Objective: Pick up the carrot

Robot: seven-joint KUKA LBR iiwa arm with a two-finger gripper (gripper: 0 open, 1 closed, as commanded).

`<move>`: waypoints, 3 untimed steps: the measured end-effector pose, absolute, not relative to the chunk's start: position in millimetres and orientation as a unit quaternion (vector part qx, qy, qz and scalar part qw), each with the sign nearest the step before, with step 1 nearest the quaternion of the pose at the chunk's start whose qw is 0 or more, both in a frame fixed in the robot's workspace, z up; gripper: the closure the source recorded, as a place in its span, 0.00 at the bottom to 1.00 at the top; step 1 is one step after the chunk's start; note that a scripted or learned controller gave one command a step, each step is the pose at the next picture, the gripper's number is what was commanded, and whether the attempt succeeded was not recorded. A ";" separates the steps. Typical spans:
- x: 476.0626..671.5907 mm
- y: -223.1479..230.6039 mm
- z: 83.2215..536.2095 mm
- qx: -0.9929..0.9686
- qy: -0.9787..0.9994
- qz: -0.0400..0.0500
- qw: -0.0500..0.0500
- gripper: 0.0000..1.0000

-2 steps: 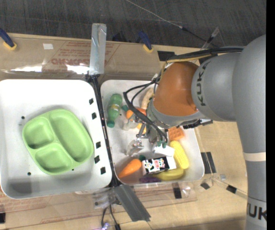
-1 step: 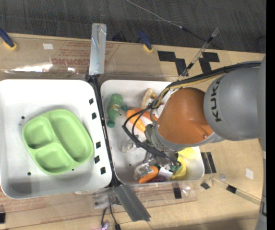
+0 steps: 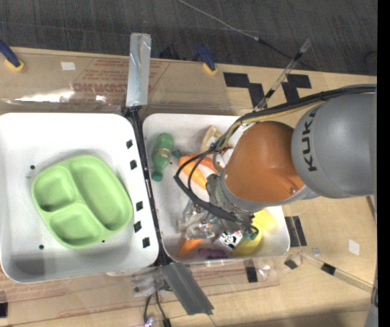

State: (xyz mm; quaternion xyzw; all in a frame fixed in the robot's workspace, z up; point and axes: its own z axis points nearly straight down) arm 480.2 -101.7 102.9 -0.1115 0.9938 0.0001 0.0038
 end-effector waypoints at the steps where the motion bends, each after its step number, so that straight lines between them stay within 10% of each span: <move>1: 518.5 -87.9 288.8 -0.288 0.958 -0.002 0.004 1.00; 2: 572.1 -62.2 187.3 -0.303 0.953 0.003 -0.003 1.00; 3: 600.0 -99.7 246.7 -0.500 0.866 -0.001 0.002 1.00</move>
